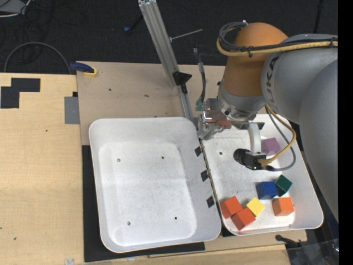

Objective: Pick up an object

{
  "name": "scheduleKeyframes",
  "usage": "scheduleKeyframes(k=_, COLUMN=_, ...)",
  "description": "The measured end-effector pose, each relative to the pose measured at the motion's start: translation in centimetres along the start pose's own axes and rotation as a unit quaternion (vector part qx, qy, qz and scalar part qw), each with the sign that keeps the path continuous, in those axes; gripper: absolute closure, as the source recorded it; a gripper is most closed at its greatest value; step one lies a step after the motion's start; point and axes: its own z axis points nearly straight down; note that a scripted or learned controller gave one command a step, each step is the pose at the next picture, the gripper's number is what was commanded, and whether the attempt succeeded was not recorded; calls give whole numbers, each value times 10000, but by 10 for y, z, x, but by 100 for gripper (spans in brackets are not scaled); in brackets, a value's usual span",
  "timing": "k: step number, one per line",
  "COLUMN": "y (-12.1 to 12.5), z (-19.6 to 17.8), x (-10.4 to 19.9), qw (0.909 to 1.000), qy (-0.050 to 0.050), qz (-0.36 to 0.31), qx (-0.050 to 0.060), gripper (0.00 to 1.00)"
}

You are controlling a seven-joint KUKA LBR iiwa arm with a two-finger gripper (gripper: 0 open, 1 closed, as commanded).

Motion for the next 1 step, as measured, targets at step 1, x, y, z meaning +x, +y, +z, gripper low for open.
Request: scheduleKeyframes(k=1, y=-10, z=34, x=-47, qw=10000, qy=-2, qz=6, qx=7, gripper=100)
